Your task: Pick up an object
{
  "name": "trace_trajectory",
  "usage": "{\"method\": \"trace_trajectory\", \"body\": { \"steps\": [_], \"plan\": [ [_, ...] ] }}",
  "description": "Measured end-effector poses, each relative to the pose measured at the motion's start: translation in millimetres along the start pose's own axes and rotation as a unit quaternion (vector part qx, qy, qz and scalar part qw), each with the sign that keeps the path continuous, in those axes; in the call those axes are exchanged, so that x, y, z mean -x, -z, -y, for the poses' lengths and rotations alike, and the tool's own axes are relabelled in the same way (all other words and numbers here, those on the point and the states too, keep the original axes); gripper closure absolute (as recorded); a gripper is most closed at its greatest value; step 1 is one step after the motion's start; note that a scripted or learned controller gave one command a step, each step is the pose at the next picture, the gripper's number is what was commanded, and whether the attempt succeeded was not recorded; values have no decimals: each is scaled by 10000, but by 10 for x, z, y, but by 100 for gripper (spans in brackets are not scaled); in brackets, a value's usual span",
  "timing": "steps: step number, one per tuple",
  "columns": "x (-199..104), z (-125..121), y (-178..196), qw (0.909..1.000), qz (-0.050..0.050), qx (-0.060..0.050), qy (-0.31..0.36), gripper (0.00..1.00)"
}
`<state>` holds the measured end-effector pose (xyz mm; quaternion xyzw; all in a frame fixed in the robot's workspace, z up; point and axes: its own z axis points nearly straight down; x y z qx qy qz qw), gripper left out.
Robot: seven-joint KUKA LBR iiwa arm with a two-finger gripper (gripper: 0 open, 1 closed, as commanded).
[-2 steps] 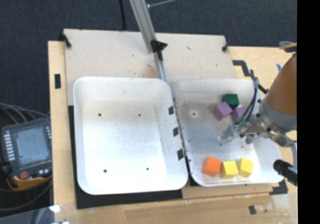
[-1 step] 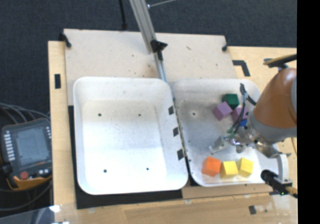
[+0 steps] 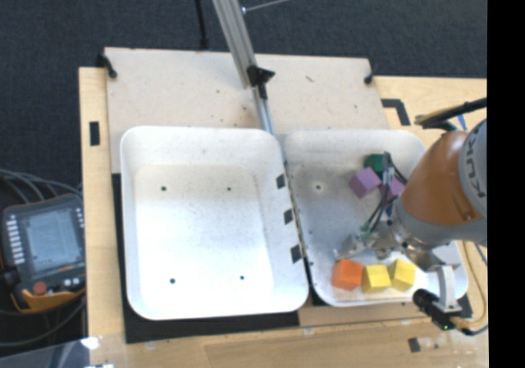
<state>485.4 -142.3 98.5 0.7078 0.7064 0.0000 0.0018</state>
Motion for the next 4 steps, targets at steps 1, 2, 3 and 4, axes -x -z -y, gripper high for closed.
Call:
{"method": "trace_trajectory", "body": {
  "steps": [1, 2, 3, 4],
  "plan": [
    [7, -16, 122, 10000, -4, 26, -38, 100],
    [40, -139, 639, 10000, -1, 23, 26, 100],
    [55, -163, 1178, 10000, 0, 29, 31, 100],
    [-463, -317, 1308, 10000, -19, 3, 51, 100]
  ]
}}
